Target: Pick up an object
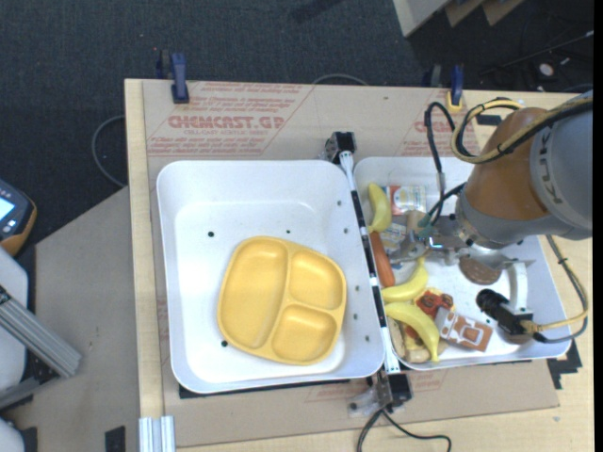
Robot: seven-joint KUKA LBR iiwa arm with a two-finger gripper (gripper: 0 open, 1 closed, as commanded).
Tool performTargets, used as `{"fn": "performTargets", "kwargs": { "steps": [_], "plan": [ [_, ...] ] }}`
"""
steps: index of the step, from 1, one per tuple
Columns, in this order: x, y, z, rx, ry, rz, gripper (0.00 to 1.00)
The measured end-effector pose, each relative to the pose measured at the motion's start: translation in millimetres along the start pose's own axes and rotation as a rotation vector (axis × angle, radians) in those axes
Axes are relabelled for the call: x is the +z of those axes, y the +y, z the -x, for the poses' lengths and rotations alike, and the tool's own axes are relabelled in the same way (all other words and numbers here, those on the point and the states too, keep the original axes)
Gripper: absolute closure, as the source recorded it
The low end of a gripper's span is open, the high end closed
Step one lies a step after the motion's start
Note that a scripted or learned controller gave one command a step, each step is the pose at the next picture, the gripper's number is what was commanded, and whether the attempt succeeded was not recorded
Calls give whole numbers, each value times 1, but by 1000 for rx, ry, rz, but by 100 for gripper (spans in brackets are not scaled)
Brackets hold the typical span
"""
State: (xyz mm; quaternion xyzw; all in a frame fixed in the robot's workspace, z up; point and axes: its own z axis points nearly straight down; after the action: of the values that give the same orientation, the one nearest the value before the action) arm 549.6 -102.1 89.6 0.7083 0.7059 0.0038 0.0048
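Top banana (379,205), right of frame centre, upright along the left wall of right bin (400,169). Below it a red stick (382,260), along the same wall. Middle banana (407,287) just right of the stick's lower end, curved, lying crosswise. Bottom banana (417,328) in the bin's lower left corner, close under middle banana. Small red piece (435,304) near the right ends of those two. White-and-orange packet (468,333) just right of bottom banana. Brown disc (480,270) further right, partly under the arm (513,182).

Gripper (426,238) down in the bin's middle, between top banana and brown disc, just above middle banana. Cannot tell how wide it stands or whether anything is in it: lost among wrist parts and clutter.

Left bin (188,205) at frame centre, touching right bin. Holds a yellow divided plate (283,299), lying flat.

Bench (245,121) beneath both bins, with blue clamps at its upper edge: left clamp (177,75), right clamp (456,88).
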Motion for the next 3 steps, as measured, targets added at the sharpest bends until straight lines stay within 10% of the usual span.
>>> {"fn": "performTargets", "kwargs": {
  "steps": [1,2,3],
  "plan": [
    [2,25,-6,-5,-2,-6,0],
    [-9,25,-5,-2,-3,-2,100],
    [-101,2,-56,-9,3,-5,100]
  ]
}}
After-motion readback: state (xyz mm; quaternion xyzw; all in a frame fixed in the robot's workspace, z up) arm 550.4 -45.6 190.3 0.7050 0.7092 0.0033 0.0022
